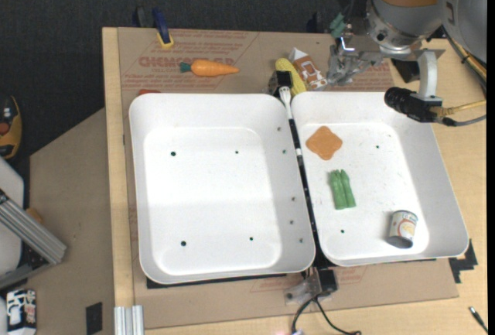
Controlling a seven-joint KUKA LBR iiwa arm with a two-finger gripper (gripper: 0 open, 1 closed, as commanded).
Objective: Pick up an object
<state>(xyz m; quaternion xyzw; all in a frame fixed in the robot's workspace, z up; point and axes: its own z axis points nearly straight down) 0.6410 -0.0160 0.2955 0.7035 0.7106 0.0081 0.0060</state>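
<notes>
Three things lie in the right bin [433,163], any of which would serve: an orange biscuit [323,142] near the bin's far-left corner, a green pod [342,189] just nearer the camera and about mid-bin, and a small can [401,228] lying on its side near the near-right corner. The three are well apart from each other, so a grab at one should not knock another. The gripper [346,63] hangs beyond the bin's far rim, over the cardboard, and nothing is seen between its fingers; whether it is spread or pressed together I cannot tell from this slant. The main risks, as I judge them, come from the shapes. The biscuit is flat and hugs the floor, so fingers may slide over it or scrape the bin without catching an edge. The pod is thin and long, and a grip along its length instead of across it would likely close on air. The can, lying down, may roll off when one finger touches first. The biscuit also sits close to the divide between the bins, where a finger coming down could strike the rim. The left bin [155,194] sits alongside, and a carrot [210,69], a banana [287,75] and a packet [307,72] lie on the cardboard beyond the bins, the last two near the gripper, so a short descent might catch them instead.
</notes>
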